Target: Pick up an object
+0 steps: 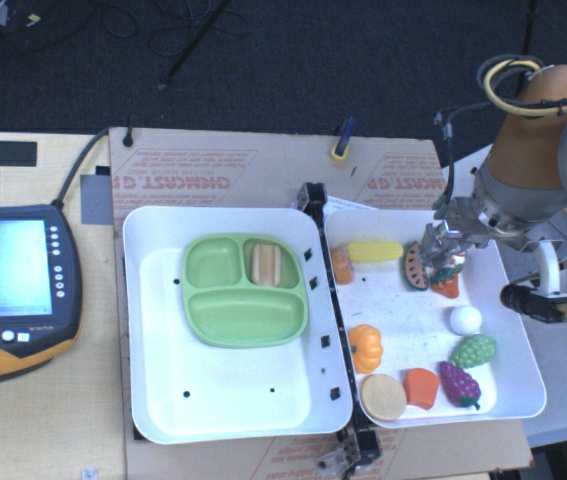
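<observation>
My gripper (443, 252) hangs low over the upper right part of the right bin (523, 400), coming in from the right. Directly by it lie a watermelon slice (415, 266) on its left and a small red-orange piece (447, 287) just below it. I cannot make out whether it touches either one. A yellow corn cob (375, 252) and a small orange chunk (340, 265) lie further left. Lower in the bin are a white egg (465, 319), green grapes (474, 349), purple grapes (460, 383), a red-orange pepper (422, 388), a tan round biscuit (384, 396) and an orange pumpkin (365, 346).
The left bin (153, 368) holds a green divided plate (245, 308) with a tan bread piece (265, 264) in its upper right compartment. A black divider (328, 298) runs between the bins. A teach pendant (13, 288) lies on the bench at the far left.
</observation>
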`<action>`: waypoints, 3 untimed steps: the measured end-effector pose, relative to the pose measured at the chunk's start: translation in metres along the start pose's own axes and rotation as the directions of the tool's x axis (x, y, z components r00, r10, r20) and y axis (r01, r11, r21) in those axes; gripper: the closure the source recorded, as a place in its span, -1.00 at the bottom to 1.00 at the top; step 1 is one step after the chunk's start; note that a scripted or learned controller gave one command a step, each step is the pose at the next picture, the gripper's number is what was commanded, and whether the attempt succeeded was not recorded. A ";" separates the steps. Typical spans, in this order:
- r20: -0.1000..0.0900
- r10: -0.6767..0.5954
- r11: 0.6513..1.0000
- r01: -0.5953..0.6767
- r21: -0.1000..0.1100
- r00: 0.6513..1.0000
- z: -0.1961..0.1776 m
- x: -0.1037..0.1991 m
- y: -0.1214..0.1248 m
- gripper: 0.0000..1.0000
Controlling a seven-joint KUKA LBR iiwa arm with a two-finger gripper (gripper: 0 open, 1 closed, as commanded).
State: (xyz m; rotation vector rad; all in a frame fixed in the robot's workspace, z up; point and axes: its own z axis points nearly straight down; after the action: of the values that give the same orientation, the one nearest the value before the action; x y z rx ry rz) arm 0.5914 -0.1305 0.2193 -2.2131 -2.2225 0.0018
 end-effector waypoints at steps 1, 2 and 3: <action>0.000 -0.001 1.000 0.001 -0.001 1.000 -0.005 0.063 0.001 1.00; 0.002 0.002 1.000 -0.002 0.000 1.000 -0.002 0.095 0.001 1.00; 0.002 0.004 1.000 -0.004 -0.002 1.000 -0.007 0.084 0.000 1.00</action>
State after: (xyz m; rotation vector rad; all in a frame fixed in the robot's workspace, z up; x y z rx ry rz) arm 0.5913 -0.0460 0.2270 -2.2193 -2.2205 0.0023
